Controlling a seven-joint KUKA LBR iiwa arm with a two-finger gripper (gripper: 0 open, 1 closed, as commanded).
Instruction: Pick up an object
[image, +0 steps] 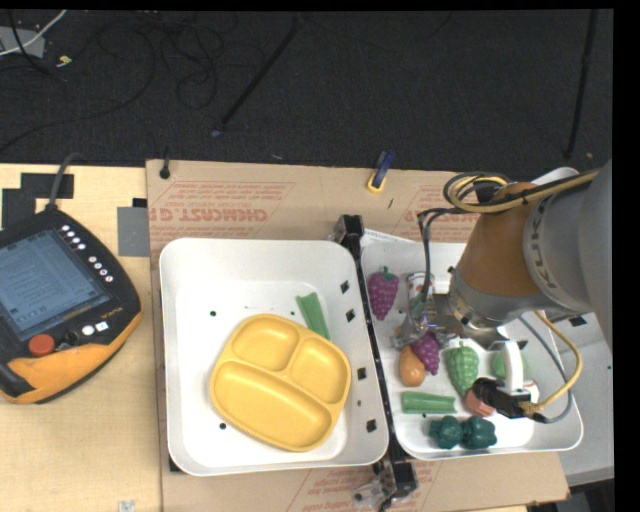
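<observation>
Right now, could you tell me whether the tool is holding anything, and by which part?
It cannot be told. The tool is low in the right bin, among the purple grapes and orange fruit; no grasp is visible.

Grey arm (572, 240), orange band (500, 255), yellow and black cables (478, 188)

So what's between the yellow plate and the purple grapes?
In the camera view, a green stick lies beside the yellow plate, then the bins' rims stand before the purple grapes.

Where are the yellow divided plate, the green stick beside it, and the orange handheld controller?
yellow divided plate (281, 379): camera view, central ridge between compartments.
green stick (313, 314): camera view, middle of its length.
orange handheld controller (52, 275): camera view, its screen.
</observation>
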